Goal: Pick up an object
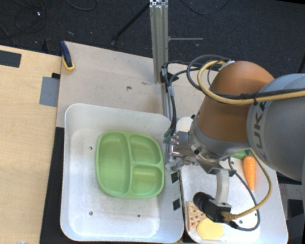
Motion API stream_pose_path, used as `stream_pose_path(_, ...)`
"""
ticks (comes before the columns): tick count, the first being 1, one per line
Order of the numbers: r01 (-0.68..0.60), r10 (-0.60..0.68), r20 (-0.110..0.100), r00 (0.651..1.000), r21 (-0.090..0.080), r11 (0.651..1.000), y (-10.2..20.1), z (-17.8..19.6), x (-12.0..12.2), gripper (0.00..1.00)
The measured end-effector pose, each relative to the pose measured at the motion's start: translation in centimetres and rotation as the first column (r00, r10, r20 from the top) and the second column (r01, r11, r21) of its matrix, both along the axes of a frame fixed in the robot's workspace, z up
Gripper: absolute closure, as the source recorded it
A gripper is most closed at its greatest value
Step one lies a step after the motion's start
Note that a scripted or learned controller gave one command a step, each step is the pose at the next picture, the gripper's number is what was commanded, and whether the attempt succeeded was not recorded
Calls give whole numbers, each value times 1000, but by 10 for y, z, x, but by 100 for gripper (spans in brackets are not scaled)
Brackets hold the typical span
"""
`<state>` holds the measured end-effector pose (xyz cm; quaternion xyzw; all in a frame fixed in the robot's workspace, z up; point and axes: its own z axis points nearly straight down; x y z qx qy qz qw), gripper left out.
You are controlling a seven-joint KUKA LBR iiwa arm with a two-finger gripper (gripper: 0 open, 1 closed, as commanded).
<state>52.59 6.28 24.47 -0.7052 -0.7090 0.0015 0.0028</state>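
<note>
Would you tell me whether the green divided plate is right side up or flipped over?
Right side up: the green plate lies flat in the left bin, its three hollow compartments facing upward.

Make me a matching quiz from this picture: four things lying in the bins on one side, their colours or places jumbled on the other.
1 plate
2 carrot
3 pizza slice
4 rounded lump

A orange, right bin
B green, left bin
C yellow, right bin's near edge
D tan triangle, red spots

Pairs: 1-B, 2-A, 3-D, 4-C
</note>
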Motion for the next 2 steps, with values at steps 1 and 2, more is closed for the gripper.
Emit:
stream_pose_path(1,0,0,-1,1000,-1,1000,47,-3,-23,100)
stream_pose_path(2,4,-4,1,1000,-2,1000,45,-3,-22,0)
